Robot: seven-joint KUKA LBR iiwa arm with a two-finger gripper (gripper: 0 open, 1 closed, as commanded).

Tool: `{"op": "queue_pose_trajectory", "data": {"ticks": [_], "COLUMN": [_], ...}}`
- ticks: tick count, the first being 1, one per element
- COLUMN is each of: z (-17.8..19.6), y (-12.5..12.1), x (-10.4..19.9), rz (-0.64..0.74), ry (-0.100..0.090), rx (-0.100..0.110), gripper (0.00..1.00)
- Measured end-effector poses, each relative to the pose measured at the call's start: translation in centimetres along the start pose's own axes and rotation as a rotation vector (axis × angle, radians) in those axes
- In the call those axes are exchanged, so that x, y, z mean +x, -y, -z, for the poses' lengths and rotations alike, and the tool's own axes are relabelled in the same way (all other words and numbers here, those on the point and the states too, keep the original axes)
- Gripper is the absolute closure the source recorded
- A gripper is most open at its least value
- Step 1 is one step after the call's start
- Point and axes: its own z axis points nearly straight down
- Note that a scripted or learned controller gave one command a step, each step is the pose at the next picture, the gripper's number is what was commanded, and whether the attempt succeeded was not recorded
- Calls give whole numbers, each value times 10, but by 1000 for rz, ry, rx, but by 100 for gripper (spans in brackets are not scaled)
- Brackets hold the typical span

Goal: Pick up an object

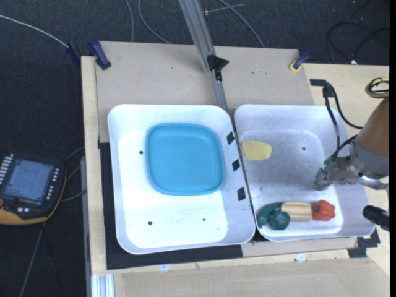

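Red toy [323,210] lay just below the fingers, untouched, against the right bin's [291,117] near wall. Beyond it from the fingers: tan block [297,211], green lump [274,218]; yellow piece [256,150] well off. Gripper [327,177] hung low, carrying nothing; you couldn't tell its finger gap. Judged: pick not yet made.

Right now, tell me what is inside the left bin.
The left bin holds a blue square plate, lying flat. Whatever is under the plate is covered and cannot be seen.
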Motion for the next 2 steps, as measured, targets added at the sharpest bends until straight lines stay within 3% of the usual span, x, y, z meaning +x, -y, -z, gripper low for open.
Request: {"op": "queue_pose_trajectory", "data": {"ticks": [2], "z": [106], "y": [-4], "x": [3], "rz": [0], "ry": [1], "rx": [-3], "gripper": [100]}}
